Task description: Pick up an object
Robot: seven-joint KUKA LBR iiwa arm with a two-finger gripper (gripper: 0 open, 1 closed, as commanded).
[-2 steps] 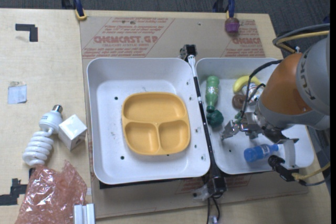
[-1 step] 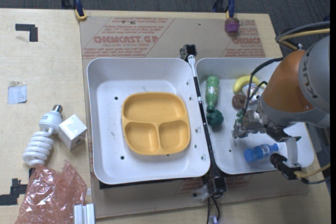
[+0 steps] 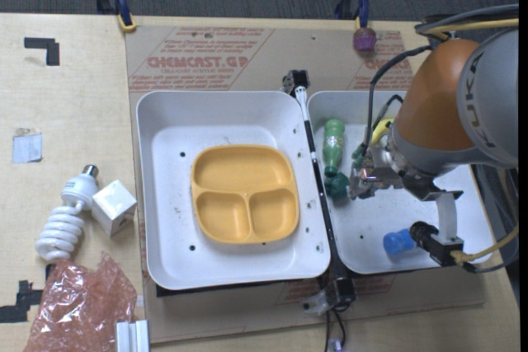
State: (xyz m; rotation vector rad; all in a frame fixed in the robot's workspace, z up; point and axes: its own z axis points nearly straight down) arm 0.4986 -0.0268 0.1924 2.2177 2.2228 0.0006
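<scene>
The approach step is judged to be in hand: the gripper (image 3: pixel 360 181) is lowered into the right bin (image 3: pixel 363 247), just beside the green bottle (image 3: pixel 333 157) by the divider. Whether anything is pinched cannot be told. The bottle's long axis runs up-down the view, its dark end apparently nearest. Closure across its width is called for next.

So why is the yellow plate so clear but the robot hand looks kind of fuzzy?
In the camera view, even light keeps the yellow plate sharp with soft shadows; the gripper sits shaded under the arm, small and slightly blurred beside the green bottle.
</scene>
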